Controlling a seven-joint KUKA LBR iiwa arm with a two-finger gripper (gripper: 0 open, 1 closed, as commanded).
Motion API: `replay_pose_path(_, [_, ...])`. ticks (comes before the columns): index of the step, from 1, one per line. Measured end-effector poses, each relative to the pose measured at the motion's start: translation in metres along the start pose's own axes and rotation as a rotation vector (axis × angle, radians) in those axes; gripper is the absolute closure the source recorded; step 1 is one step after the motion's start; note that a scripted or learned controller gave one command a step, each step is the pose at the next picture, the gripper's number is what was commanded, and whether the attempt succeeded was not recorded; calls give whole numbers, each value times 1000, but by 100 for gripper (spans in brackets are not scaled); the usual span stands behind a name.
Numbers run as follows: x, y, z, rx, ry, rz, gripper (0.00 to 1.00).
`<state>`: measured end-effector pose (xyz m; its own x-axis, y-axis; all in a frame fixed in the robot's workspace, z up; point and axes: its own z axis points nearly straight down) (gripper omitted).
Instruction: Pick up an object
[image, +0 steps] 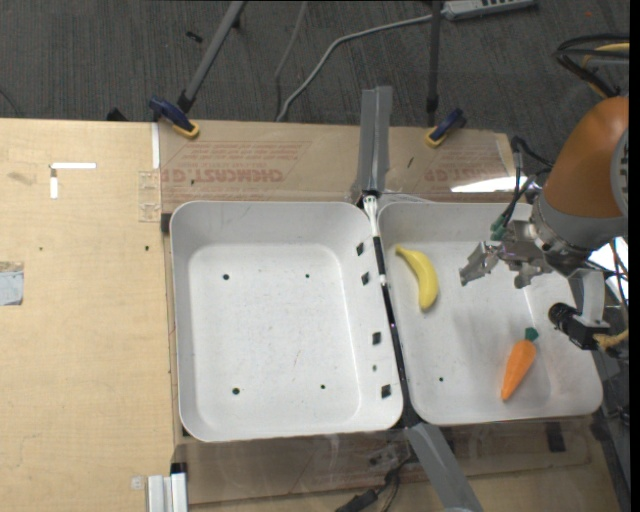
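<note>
A yellow banana (420, 276) lies in the right bin (455, 395), near its left wall. An orange carrot (517, 369) with a green top rests toward the bin's front right. My gripper (499, 272) hangs over the right bin's back right area, to the right of the banana and behind the carrot. Its fingers (475, 267) are spread open with nothing between them. The grey arm with its orange band (592, 160) comes in from the right.
The left bin (190, 300) sits beside the right one, with a grey divider bar (375, 150) running between them at the back. Cardboard lies behind the bins, held by clamps (175, 118). Cables trail by the arm at the right edge.
</note>
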<state>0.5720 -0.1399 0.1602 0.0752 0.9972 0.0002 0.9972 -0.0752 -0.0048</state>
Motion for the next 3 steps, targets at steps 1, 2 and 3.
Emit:
replay_pose_path(1, [50,32,69,-2,-1,-56,0])
replay_pose_path(2, [48,32,59,-2,-1,-52,100])
replay_pose_path(3, [-13,-30,-92,-4,-2,-144,100])
